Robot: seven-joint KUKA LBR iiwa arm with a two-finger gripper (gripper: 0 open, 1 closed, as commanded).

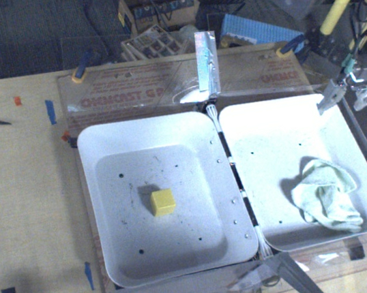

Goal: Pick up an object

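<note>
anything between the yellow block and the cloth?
Camera view: bare bin floor, then the two bins' adjoining walls, between yellow block and crumpled cloth.

I can't resolve the gripper [356, 84] at the right edge, arm cut off there; printing on the back panel [133, 91] is blurred.

- Mounted above the bench [26, 201], looking down at a slant.
- Far enough back to take in both the left bin [101, 148] and right bin [262, 119], plus floor clutter beyond.
</note>
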